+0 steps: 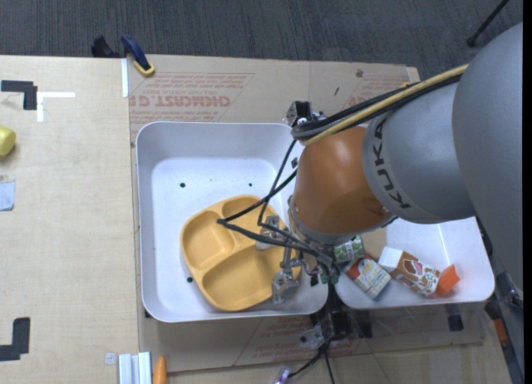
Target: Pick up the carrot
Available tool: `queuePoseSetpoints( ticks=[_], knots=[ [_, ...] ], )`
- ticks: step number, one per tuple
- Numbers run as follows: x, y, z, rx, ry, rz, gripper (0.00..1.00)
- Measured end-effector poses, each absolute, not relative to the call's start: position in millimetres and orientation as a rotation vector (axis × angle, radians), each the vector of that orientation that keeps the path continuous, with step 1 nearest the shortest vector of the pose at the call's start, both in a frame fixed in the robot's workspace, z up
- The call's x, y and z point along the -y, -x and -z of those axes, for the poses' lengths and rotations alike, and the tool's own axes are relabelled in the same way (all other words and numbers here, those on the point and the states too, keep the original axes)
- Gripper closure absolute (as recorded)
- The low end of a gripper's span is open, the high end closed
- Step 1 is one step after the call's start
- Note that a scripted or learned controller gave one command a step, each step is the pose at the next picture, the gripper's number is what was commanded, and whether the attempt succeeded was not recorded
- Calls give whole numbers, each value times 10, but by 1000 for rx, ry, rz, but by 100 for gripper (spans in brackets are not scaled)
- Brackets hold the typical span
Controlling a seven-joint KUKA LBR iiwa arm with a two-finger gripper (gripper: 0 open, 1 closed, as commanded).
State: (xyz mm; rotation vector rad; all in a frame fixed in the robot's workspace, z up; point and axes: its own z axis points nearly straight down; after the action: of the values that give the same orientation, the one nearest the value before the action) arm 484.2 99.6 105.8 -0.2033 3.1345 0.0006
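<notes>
The grey KUKA arm with its orange wrist band (341, 179) reaches in from three o'clock and covers the junction of the two shallow white plastic bins. The left bin (162, 208) holds a yellow sectioned plastic plate (218, 249) at its five o'clock corner; the right bin (465, 287) holds, along its six o'clock edge, a small white-and-red carton (371, 277), a brown-and-white snack packet (413, 271) and, at the packet's four o'clock, a small orange wedge (449, 277) that is judged to be the carrot. Only its stubby, bright orange end shows; the rest lies under or behind the packet, so its length and lie cannot be read. The metal two-finger gripper (285, 278) hangs over the four o'clock rim of the plate, in the left bin; whether its jaws are parted or closed cannot be told amid the cables and linkage. Risks, as judged from this arrangement: the gripper stands well apart from the carrot, in the wrong bin, so a descent here would meet the plate and not the target; a later approach to the carrot could catch the overlapping packet instead, or push the carrot against the bin wall just beside it, leaving the fingers no room to close around it.
</notes>
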Motion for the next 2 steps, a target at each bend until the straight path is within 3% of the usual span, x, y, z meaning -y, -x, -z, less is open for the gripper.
queuePoseSetpoints(
  ticks=[1, 2],
  knots=[
    [-989, -4826, -1122, -3145, 210, 5, 100],
    [-1619, -4925, -1529, -3124, 325, 0, 100]
  ],
)
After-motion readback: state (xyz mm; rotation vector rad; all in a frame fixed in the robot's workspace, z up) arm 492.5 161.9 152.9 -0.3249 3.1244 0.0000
